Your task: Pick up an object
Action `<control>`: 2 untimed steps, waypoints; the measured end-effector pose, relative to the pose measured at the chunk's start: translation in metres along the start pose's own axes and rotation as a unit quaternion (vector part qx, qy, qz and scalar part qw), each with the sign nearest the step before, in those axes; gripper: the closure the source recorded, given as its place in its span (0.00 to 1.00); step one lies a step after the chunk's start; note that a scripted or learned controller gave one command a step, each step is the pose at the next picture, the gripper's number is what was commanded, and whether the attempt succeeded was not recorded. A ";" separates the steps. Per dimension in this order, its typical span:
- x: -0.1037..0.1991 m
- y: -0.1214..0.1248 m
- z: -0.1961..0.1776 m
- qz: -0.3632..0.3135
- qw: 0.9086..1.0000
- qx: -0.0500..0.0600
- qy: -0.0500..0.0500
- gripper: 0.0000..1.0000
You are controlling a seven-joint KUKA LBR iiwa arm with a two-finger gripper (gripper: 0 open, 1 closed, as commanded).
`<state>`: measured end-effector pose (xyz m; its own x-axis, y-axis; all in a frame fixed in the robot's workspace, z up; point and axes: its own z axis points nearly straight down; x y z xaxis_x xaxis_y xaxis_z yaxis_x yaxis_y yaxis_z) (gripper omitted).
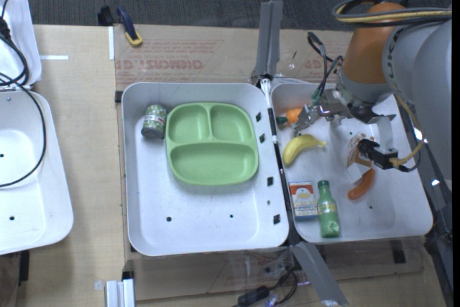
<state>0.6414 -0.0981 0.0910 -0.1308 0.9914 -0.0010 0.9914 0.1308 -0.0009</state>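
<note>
Claw (310, 113) tips unclear — nr banana (302, 147)

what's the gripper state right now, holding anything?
Gripper: low in the right bin, just above the banana and beside the orange piece. Open or closed cannot be told; nothing visibly held.

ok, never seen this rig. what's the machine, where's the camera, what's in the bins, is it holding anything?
One fixed camera looks down at a slant on two white bins. The grey arm with an orange band is a KUKA robot reaching in from the right; its gripper hangs over the right bin, with nothing visibly held. That bin holds a banana, a green bottle, a small carton, a red-orange sausage-like item and an orange piece. The left bin holds a green divided plate and a small can.
</note>
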 end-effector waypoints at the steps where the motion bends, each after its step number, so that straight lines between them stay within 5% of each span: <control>1: -0.001 0.000 -0.009 0.001 1.000 -0.001 0.000 1.00; 2: -0.001 0.000 -0.009 0.001 1.000 0.000 0.000 0.00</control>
<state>0.6417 -0.0991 0.1004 -0.1287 0.9917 -0.0017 0.9917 0.1287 -0.0001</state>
